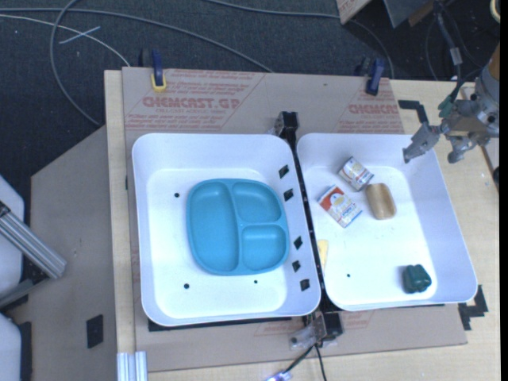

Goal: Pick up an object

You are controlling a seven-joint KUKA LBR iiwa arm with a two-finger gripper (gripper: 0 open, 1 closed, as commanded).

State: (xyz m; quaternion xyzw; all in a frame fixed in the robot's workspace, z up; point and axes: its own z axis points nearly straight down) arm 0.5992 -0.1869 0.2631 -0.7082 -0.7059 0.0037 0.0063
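Observation:
The right bin holds a small silver and brown can, a red and white packet, a tan oblong block and a dark green lump near its front right corner. A thin yellow piece lies at the bin's left wall. My gripper hangs open over the bin's back right corner, fingers spread, with nothing between them. It sits to the right of and behind the can and the tan block.
The left bin holds a blue divided plate. Black clips run along the divider between the bins. Blue clamps hold the cardboard backing at the far edge. Cables lie on the floor behind.

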